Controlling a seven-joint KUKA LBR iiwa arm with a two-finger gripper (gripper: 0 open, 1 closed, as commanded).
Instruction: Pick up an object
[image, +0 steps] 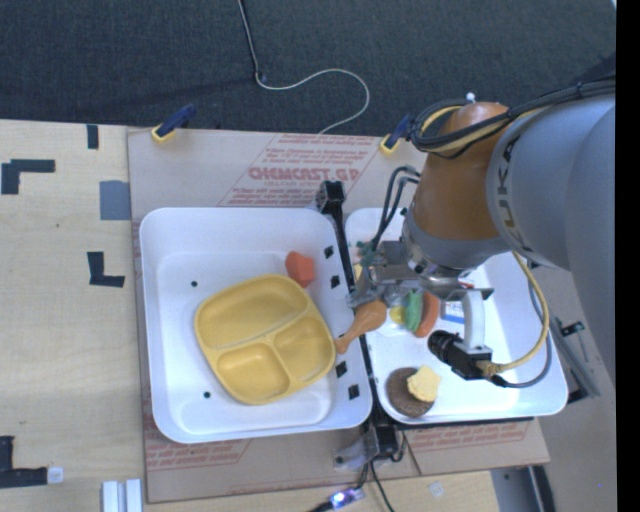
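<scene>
The hand (392, 298) hangs low over the right bin's (530, 400) left side, among small toys; its opening I cannot tell. A wooden spoon (362, 322) slants lower-left beneath it, across the divider.

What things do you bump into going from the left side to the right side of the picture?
Yellow plastic divided plate → small orange-red round piece → tan wooden spoon → brown round cookie with a yellow wedge → grey robot arm.
</scene>
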